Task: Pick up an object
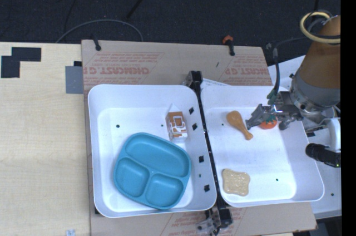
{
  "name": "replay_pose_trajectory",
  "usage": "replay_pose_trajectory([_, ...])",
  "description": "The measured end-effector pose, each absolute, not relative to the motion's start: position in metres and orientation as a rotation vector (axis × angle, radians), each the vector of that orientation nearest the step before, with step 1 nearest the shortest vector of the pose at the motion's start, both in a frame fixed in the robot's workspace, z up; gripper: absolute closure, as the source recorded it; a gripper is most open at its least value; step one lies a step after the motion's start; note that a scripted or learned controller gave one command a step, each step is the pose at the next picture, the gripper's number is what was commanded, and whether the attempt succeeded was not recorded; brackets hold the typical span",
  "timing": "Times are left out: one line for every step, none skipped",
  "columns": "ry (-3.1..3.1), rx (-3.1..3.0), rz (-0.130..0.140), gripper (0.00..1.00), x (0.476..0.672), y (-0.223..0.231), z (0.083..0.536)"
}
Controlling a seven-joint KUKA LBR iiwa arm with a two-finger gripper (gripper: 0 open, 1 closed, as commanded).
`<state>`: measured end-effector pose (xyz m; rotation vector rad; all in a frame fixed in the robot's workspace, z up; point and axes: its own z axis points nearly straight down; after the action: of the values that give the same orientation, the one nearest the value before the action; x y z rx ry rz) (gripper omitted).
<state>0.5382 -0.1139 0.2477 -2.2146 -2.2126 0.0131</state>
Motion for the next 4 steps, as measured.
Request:
replay_pose_trajectory([-2.220,-2.218,0.003,0.00,0.540,-0.114,0.254])
replay_pose_trajectory([-2.216,-2.217,0.008,0.00,0.538,-0.116,0.190])
replay_pose_trajectory([-2.215,-2.215,0.008,0.00,0.532,-0.117,0.126])
replay_pose_trajectory([-2.218,-2.219,0.004,0.00,0.532,-0.116,0.085])
